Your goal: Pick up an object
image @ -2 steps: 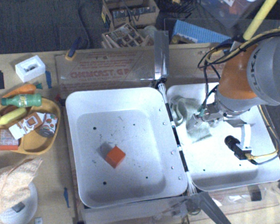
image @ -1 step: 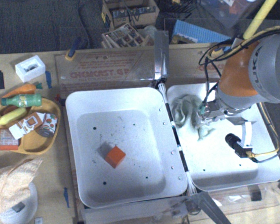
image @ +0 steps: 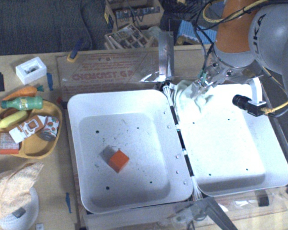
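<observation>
A: Where will you find the thing to pick up?

B: Look in the left bin [image: 79, 117]. An orange block [image: 120, 160] lies on its floor, a little left of the middle, with a small grey piece [image: 108, 153] touching its upper-left side.

A: And the claw [image: 201, 85]?

B: You'll see it over the far left corner of the right bin [image: 236, 149], just beside the seam between the two bins and well apart from the block. Whether it is apart or together you cannot tell; that spot is blurred and pale. Nothing can be made out in its grip.

A: What else sits on the tabletop [image: 60, 64]?

B: To your left there is a yellow bowl [image: 35, 149] of toy food, with a green bottle [image: 23, 103] across its top, and a small white box [image: 31, 70] beyond it.
</observation>
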### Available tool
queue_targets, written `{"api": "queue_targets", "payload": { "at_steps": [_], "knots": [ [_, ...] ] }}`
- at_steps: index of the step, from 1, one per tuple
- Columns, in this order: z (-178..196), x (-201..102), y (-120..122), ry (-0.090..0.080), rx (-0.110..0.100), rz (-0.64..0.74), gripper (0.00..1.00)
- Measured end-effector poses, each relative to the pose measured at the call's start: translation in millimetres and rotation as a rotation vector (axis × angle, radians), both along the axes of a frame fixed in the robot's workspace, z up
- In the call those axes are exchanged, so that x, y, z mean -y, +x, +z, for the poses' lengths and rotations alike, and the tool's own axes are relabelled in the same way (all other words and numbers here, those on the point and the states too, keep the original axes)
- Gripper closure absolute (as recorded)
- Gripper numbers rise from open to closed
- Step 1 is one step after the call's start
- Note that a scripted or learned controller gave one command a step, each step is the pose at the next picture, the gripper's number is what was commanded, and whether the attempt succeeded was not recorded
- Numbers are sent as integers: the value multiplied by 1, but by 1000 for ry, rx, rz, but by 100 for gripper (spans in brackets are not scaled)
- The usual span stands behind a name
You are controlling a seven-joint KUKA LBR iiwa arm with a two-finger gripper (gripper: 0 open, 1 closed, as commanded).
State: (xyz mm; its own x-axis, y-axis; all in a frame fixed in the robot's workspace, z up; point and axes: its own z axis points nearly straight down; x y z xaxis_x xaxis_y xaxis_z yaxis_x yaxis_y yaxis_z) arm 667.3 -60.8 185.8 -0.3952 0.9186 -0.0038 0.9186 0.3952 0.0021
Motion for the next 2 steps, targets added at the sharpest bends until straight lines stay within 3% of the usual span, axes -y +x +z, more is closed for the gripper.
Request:
{"api": "queue_targets", "payload": {
  "at_steps": [1, 2],
  "knots": [
    [11, 0, 1, -3, 5, 2, 100],
    [11, -1, 1, -2, 5, 2, 0]
  ]
}}
